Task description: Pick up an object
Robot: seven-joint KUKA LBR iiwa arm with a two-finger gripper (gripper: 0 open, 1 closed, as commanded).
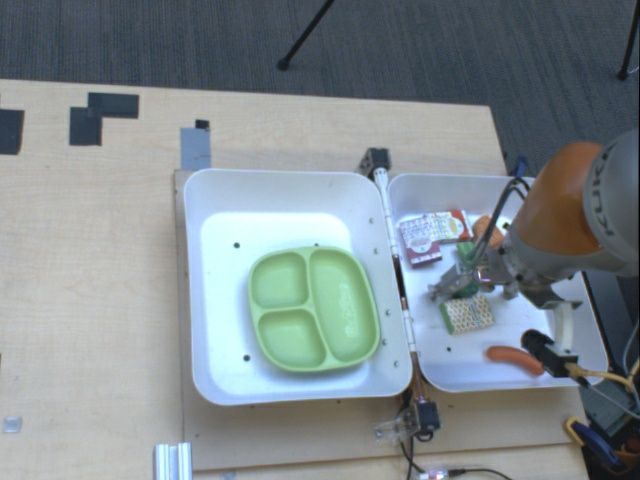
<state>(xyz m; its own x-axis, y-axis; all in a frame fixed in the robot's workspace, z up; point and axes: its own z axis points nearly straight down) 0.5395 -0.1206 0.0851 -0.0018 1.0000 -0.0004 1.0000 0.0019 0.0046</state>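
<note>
Over the right bin (450, 365) on the table (90, 268), my one arm (560, 213) reaches in from the right and my jaws hang low above the middle of the bin floor. I cannot tell whether they are spread or pressed together, and I see nothing between them.

The likeliest pick, by my reckoning, is the speckled square pad (467, 315). It lies flat just beside my jaws on the side nearer the camera, its edges turned a little off the bin walls. It has no real long axis, so any pair of opposite edges should serve.

The count in this bin:
- one speckled pad
- one red-and-white packet (428, 236) on the far side of my jaws, toward the divider
- one orange-red sausage shape (512, 357), lying roughly left to right near the front wall
- one orange piece (484, 226), half hidden by my arm
- one small green bit (467, 252) close against my wrist, too tangled to name

The left bin (220, 268) holds one green plate (314, 308) with three compartments, well apart from my jaws.
</note>
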